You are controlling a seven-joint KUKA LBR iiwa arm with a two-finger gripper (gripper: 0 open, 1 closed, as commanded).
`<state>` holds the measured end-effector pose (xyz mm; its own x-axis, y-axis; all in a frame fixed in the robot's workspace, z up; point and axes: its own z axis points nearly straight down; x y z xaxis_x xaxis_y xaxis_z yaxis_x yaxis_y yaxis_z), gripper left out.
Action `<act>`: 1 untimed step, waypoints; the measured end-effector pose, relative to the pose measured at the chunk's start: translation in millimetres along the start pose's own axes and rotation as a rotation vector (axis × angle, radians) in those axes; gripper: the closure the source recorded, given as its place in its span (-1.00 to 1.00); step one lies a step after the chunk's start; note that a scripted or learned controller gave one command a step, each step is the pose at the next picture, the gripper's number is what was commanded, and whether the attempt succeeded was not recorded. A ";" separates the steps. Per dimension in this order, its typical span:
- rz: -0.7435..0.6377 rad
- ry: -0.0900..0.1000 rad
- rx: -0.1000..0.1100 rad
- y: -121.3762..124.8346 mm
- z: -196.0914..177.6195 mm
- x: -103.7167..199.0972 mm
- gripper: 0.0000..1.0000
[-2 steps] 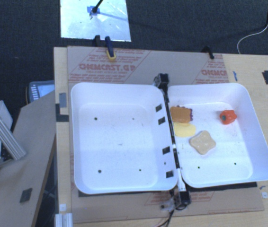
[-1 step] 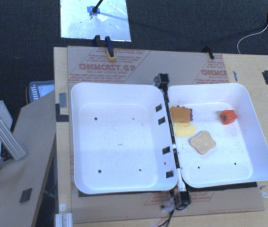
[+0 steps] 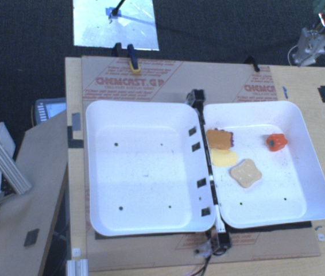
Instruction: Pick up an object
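Holding four items, the right bin: an orange-and-purple piece at 9 o'clock by the inner wall, a yellow slice touching just below it, a tan toast-shaped piece near centre toward 6 o'clock, a red-orange pepper toward 2 o'clock, well apart. Left bin alongside on the tabletop. Claw at the frame's 1 o'clock, off the bins; opening cannot be told.

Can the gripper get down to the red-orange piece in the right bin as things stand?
Probably yes. The red-orange piece lies alone on the right bin floor, apart from the other items and the walls, open from above; the gripper is off beyond the bench.
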<state>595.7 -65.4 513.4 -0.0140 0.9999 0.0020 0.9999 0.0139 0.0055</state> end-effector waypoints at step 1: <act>0.001 0.001 0.009 47.0 74.5 83.8 1.00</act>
<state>642.0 19.2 439.3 -0.0129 0.9999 0.0028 0.9999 0.0129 -0.0030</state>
